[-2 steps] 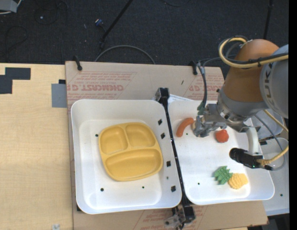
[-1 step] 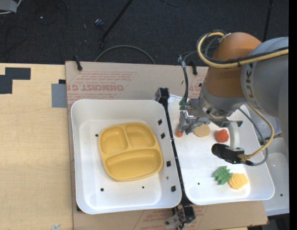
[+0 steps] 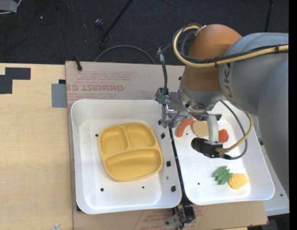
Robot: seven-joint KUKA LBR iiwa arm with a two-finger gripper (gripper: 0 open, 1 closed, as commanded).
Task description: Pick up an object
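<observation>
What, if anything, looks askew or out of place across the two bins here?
Only the yellow divided tray looks askew: it lies rotated against the straight walls of the left bin. In the right bin, the toy pineapple lies on its side, and other small items sit partly hidden under the arm. No spill or damage shows.

Grey arm (image 3: 254,80) from right, orange-banded wrist (image 3: 208,56) bent downward.

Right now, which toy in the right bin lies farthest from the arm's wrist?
The toy pineapple, yellow with green leaves, lying alone toward the near right corner of the right bin. The orange piece, tan piece and red piece crowd under the wrist.
</observation>
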